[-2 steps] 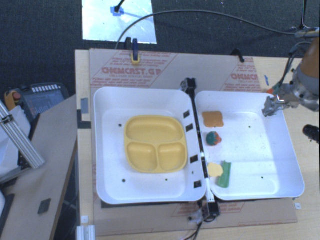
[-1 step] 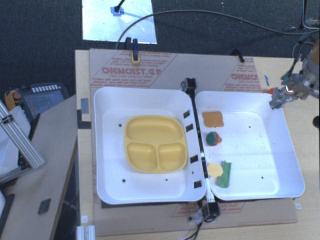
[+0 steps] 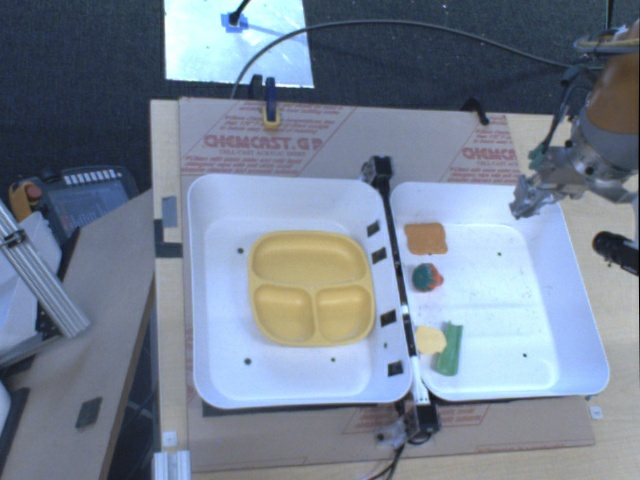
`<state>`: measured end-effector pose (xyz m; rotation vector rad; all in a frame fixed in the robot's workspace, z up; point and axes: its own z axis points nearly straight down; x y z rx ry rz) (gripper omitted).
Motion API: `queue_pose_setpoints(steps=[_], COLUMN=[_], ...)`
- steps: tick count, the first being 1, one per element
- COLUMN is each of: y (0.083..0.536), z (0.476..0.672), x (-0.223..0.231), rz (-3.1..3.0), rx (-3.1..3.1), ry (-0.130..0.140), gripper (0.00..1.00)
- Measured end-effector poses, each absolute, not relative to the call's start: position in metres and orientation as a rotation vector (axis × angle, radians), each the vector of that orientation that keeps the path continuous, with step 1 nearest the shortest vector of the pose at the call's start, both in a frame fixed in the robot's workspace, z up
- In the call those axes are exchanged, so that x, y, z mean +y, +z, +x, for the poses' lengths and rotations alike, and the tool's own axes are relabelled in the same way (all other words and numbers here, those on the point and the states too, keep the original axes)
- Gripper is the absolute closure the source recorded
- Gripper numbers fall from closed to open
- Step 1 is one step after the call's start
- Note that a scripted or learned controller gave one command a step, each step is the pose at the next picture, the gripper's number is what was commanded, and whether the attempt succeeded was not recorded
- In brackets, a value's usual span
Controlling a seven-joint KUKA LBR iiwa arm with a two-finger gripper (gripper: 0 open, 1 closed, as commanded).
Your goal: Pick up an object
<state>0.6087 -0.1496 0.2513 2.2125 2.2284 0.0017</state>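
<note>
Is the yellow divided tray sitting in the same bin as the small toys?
No, the yellow tray lies alone in the left bin, while the small toys lie in the right bin.

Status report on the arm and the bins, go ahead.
Gripper over right bin's far corner, nothing between fingers. Orange piece, red-green ball, yellow piece, green piece along left wall, untouched. Path clear.

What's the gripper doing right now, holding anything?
Grey two-finger gripper: above the right white bin's far right corner, nothing visibly held; finger state cannot be told.
</note>
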Motion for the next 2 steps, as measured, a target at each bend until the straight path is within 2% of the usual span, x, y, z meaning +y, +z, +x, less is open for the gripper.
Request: queue_pose_setpoints(steps=[1,2], y=[0.237,0.245], z=[0.61,0.607], x=[-0.097,-0.046], rz=[2.212,2.212], rx=[2.231,2.231], ry=[0.002,0.003], gripper=[1.0,1.0])
